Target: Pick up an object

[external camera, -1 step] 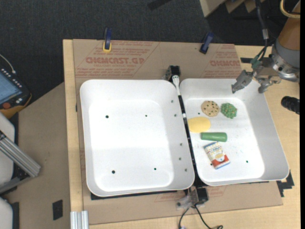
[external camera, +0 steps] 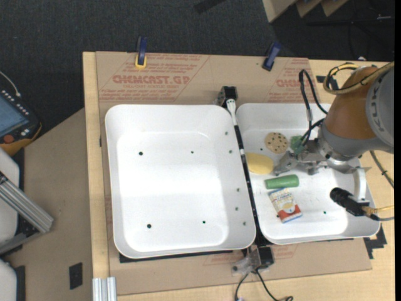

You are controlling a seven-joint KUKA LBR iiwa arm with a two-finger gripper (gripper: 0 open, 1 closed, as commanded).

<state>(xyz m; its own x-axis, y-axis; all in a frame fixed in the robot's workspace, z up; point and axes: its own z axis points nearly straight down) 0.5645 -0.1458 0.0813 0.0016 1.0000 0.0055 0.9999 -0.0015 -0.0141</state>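
End effector (external camera: 294, 158) low inside the right bin (external camera: 313, 229), reaching in from that bin's right edge on a grey arm (external camera: 357, 121) with an orange band; whether it is open or closed cannot be told. Four objects lie in the right bin's left half. A green cylinder (external camera: 281, 182) lies on its side just below the end effector, near it, and it is unclear whether the two touch. A pale yellow rounded object (external camera: 259, 163) sits just beside the end effector toward the bin's left wall. A round tan disc with dark spots (external camera: 275, 142) rests above it, toward the bin's far edge. A small packet (external camera: 286, 205), white and yellow with a red lower end, lies below the cylinder toward the bin's near edge; its printing is too small to read. The left bin (external camera: 169, 115) sits alongside, the two nearly touching. Both rest on a brown cardboard sheet (external camera: 188, 74) covering the desk, printed in red with "CHEMCAST GP" along its far edge. Two clips, one yellow and blue (external camera: 141, 54) and one blue (external camera: 271, 55), pin the sheet's far edge
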